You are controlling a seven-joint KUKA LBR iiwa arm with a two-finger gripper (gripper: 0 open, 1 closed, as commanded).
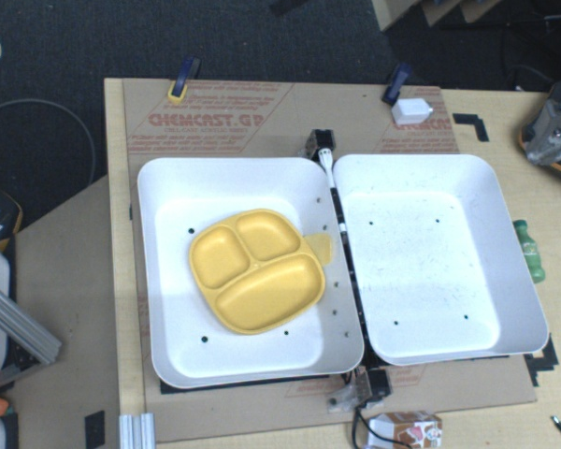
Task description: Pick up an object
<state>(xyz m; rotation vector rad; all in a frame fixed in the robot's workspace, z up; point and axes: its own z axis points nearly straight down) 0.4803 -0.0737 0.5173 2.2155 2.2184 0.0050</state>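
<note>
A yellow divided plate (255, 269) with three compartments lies in the left white bin (168, 344), slightly left of the bin's middle. A small flat yellow piece (320, 247) pokes out from under the plate's right edge. The right white bin (477, 325) sits beside it. A grey, blurred part of my gripper (547, 131) shows at the far right edge of the view, above the bench and outside the right bin's far right corner, well away from the plate.
A green object (529, 251) lies on the bench just outside the right bin's right wall. A white block (411, 111) and two blue clamps (182, 78) (395, 83) sit along the cardboard's far edge. Cables and a small box (407, 430) lie at the front.
</note>
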